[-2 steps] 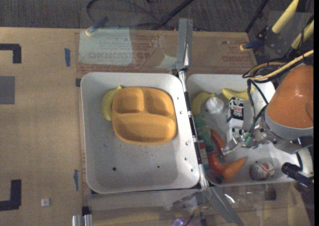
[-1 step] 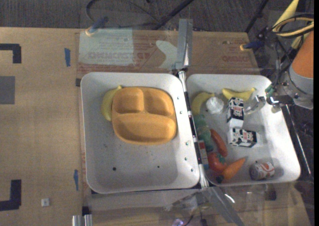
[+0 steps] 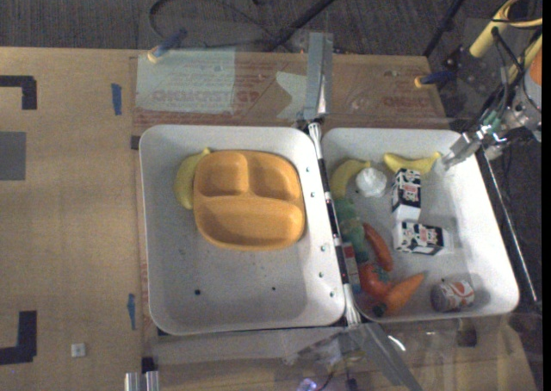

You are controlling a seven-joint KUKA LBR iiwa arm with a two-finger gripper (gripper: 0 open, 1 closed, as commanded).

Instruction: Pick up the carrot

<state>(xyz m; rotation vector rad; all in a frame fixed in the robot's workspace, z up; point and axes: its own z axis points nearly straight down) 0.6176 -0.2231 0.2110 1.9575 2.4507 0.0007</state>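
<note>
The carrot (image 3: 404,292) lies untouched at the near edge of the right bin (image 3: 482,234), tip pointing right, beside a red vegetable (image 3: 374,281) and left of a small can (image 3: 452,294). The claw (image 3: 455,153) hangs over the bin's far right corner, well apart from the carrot; whether it is open or closed cannot be told. Nothing is grasped yet: the reach, grip and lift all remain.

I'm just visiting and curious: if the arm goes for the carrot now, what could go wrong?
1. The carrot lies packed against other orange and red vegetables near the right bin's front corner, so the gripper might grab a neighbour instead.
2. Milk cartons and a can lie close by and could get knocked.
</note>
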